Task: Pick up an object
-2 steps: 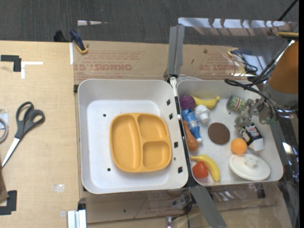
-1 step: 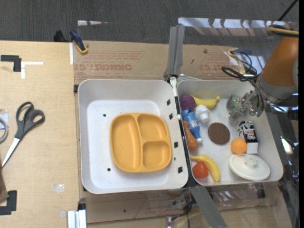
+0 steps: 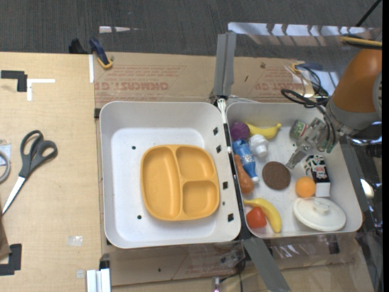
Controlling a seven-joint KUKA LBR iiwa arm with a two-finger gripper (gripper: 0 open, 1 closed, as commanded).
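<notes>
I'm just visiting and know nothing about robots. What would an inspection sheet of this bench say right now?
Surface: two white bins side by side, left bin, right bin, on a wooden bench.
Job's things: right bin has two bananas, an orange ball, a brown disc, a white lid.
Clutter: yellow divided tray in left bin; scissors on bench.
Grippers: gripper low over right bin, nothing visibly held.
Cables: black cables beside arm.
Surroundings: cardboard behind bins.

Two white bins: left bin (image 3: pixel 115 163), right bin (image 3: pixel 349 181). Contents: one yellow divided tray (image 3: pixel 180 182), two bananas (image 3: pixel 265 128) (image 3: pixel 269 212), one orange (image 3: pixel 305 187), one brown disc (image 3: pixel 276 175), one white lid (image 3: pixel 319 214). One pair of scissors (image 3: pixel 27 160) lies on the bench.
</notes>
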